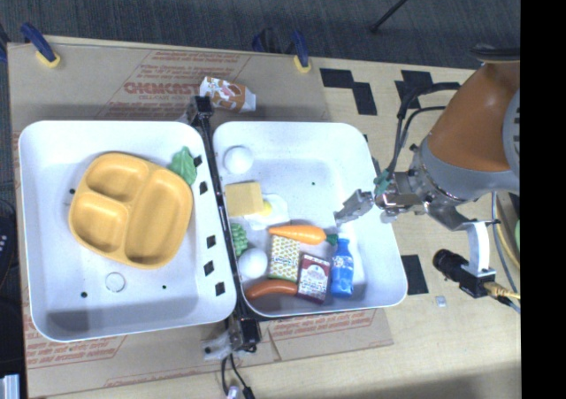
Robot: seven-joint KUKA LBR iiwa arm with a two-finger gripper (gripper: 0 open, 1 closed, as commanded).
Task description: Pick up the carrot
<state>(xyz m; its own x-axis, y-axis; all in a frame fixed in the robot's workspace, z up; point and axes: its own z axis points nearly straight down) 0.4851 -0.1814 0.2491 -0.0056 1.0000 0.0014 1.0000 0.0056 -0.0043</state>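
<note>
- Nearest the lower edge of the frame, a sausage (270, 289) is seen lying along the bottom wall of the right bin (354, 142).
- Just above it, a small red box (314, 277), a patterned packet (284, 257) and a blue bottle (342, 268) are packed side by side, with a white egg (253, 262) to their left.
- The carrot (298, 234) is found in the lower middle of the right bin, lying crosswise, its green end toward the bottle, resting on the top edge of the patterned packet.
- The gripper (354, 206) is held over the right part of that bin, up and right of the carrot and apart from it; nothing is seen between its fingers, and whether they are spread or pressed together cannot be told.
- The grey arm with its orange band (469, 123) is seen reaching in from the right side of the frame.
- Higher in the right bin, a yellow block (246, 198) and a white round piece (237, 159) are placed.
- In the left bin (53, 300), a yellow divided plate (130, 209) is set, with a green leafy piece (184, 164) at its upper right.
- Farthest up, a small carton (225, 94) is laid on the cardboard above the bins.
</note>
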